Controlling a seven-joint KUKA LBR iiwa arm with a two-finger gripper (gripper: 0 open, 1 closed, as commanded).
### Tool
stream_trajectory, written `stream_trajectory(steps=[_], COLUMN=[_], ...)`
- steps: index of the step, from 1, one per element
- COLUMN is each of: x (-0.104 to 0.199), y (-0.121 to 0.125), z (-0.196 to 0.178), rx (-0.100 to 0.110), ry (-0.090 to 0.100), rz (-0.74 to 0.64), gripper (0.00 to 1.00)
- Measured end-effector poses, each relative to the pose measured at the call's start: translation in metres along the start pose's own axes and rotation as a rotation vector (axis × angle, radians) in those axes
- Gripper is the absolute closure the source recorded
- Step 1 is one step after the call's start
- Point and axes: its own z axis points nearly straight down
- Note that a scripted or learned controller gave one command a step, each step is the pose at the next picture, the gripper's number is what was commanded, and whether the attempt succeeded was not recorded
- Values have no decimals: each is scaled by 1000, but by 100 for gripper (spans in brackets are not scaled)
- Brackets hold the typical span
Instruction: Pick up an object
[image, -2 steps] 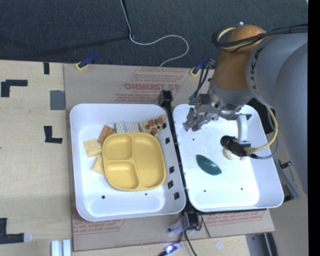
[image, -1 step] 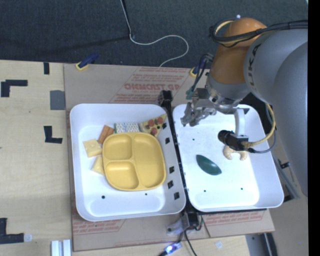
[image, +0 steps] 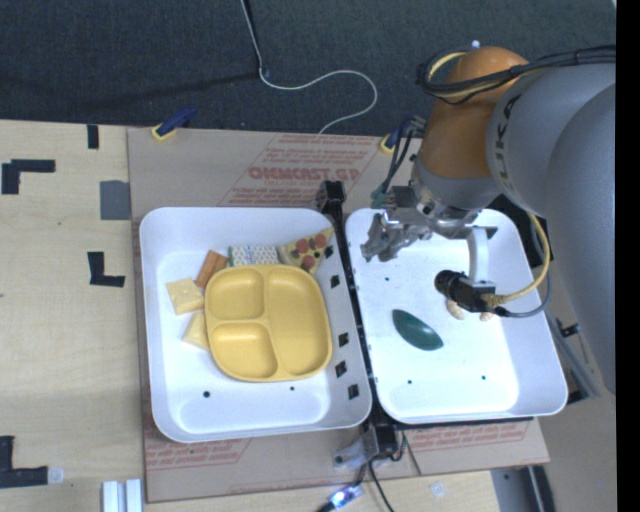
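One smooth dark-green oval object (image: 417, 329) | right bin (image: 520, 385) | metal end effector (image: 388, 243) state unclear

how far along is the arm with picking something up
Nothing looks picked up yet. The dark green object lies flat in the right bin, apart from the gripper, which sits over that bin's upper left part. The yellow divided plate and small pieces rest in the left bin. Reaching an object, closing on it and lifting are all left.

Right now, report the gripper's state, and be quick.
Gripper: over the back of the right bin, nothing seen between its fingers; open or closed cannot be told. The green object lies loose on the bin floor.
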Motion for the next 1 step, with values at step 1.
stream_trajectory(steps=[1], x=[-2], y=[5], z=[-13], rx=[-2], ry=[2], rz=[-2], gripper=[100])
